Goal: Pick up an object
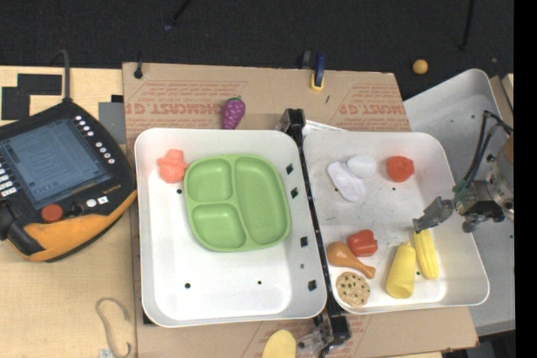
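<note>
1. While it hangs at the right white bin's (457,172) three-o'clock rim, the grey two-finger gripper (453,214) grips nothing; how far it is open, I cannot tell.
2. The yellow plastic corn cob (425,252) lies just at its seven o'clock, beside a yellow squash-shaped toy (401,271).

To my left on the desk (75,281): teach pendant (59,172) with orange base. Cardboard sheet (252,96) beneath my bins; purple grapes (233,112) and blue-yellow clamp (317,71) on it.
</note>
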Robot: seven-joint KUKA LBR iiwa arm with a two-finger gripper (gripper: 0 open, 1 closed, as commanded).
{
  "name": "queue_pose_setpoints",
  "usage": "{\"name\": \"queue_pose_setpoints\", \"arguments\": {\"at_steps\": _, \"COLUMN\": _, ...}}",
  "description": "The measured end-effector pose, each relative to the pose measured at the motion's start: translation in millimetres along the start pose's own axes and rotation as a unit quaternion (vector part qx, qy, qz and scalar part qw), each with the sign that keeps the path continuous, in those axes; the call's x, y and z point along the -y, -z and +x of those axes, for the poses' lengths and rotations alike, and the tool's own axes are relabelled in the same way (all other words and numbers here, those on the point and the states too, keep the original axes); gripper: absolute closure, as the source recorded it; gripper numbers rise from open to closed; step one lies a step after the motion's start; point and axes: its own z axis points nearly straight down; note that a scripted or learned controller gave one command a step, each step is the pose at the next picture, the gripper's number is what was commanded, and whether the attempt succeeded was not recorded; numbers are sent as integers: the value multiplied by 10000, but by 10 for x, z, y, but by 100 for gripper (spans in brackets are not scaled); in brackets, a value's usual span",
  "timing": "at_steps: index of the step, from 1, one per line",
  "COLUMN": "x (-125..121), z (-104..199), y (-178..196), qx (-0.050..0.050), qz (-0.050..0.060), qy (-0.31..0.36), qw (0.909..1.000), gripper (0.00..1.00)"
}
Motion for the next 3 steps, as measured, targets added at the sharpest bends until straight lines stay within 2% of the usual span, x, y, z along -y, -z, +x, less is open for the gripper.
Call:
{"name": "queue_pose_setpoints", "arguments": {"at_steps": 1, "x": -24, "z": -2, "y": 65, "qx": 17, "qz": -66, "qy": 13, "qw": 10000, "gripper": 0}}
{"name": "queue_pose_setpoints", "arguments": {"at_steps": 2, "x": -95, "z": 22, "y": -393, "qx": 5, "qz": -40, "qy": 22, "qw": 10000, "gripper": 0}}
{"name": "queue_pose_setpoints", "arguments": {"at_steps": 3, "x": -50, "z": -47, "y": -965, "qx": 5, "qz": -40, "qy": 19, "qw": 10000, "gripper": 0}}
